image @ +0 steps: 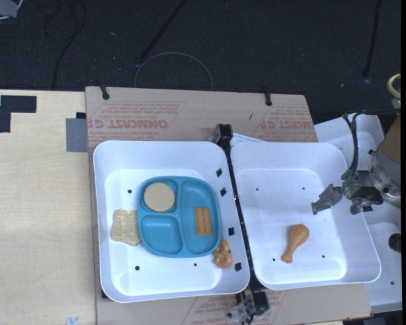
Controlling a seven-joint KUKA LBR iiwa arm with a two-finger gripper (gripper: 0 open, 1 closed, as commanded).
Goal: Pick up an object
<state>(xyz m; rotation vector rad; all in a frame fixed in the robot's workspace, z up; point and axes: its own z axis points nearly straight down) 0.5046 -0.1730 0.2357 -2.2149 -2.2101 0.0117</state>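
Camera view: gripper point(338, 200) at 3 o'clock rim of right bin point(271, 156), fingers spread apart, nothing between them. Drumstick point(296, 241) lies alone toward 5 o'clock of right bin, open floor all around. Left bin point(115, 161) crowded: one blue tray point(164, 235) with round cracker point(158, 196) and rectangular wafer point(202, 221); pale piece point(125, 227) at tray's 9 o'clock; brown lump point(222, 254) squeezed against divider, hard to identify. Arm cut off at right edge.
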